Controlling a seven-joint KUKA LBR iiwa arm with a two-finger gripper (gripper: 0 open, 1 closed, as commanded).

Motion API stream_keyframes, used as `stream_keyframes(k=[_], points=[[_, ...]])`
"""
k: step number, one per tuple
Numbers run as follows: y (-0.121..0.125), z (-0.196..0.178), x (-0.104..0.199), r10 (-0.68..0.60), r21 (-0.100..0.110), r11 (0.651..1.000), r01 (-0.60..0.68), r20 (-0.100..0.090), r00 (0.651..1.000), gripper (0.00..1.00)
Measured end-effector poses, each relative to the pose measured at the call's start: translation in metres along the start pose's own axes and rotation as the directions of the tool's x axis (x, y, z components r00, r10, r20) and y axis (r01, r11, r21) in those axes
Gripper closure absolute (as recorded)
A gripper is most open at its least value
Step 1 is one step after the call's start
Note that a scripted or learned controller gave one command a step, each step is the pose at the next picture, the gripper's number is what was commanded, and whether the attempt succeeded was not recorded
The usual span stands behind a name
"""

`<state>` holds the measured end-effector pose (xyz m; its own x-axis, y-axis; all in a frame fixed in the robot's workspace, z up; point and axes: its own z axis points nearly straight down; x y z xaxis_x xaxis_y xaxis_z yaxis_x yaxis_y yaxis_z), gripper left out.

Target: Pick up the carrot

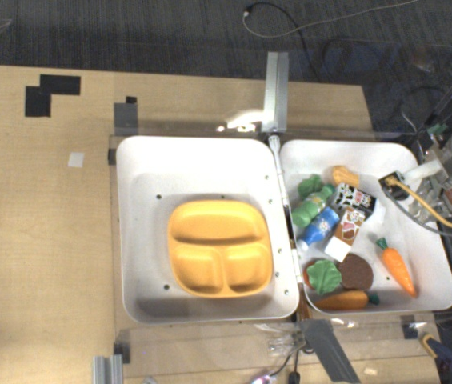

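Observation:
The carrot point(399, 270) is orange with a green top and lies slanted in the right part of the right bin point(430, 294), its tip pointing toward the front right corner. My gripper point(447, 194) hangs over the bin's right rim, above and to the right of the carrot and apart from it. Cables and a yellow wire loop around the wrist, and nothing shows between the fingers.
A second long orange piece with a green end point(343, 300) lies at the front of the right bin, beside a green leafy toy point(323, 276), a brown disc point(356, 272), a blue bottle point(319, 226) and small boxes point(354, 201). The left bin point(138, 214) holds a yellow divided tray point(219, 245).

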<state>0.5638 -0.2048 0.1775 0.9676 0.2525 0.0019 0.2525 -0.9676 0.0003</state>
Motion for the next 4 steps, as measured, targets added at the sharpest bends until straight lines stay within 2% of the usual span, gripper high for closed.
stream_keyframes(k=[1, 2, 3, 4], points=[[0.016, 0.018, 0.064, 0.027, 0.000, 1.000, -0.027, 0.000, 1.000, 1.00], [0.022, 0.017, 0.088, 0.043, -0.001, 0.999, -0.043, -0.001, 0.999, 1.00], [0.017, 0.005, 0.066, 0.047, 0.000, 0.999, -0.047, -0.001, 0.999, 1.00], [0.023, 0.028, 0.093, 0.044, -0.001, 0.999, -0.044, -0.001, 0.999, 1.00]])
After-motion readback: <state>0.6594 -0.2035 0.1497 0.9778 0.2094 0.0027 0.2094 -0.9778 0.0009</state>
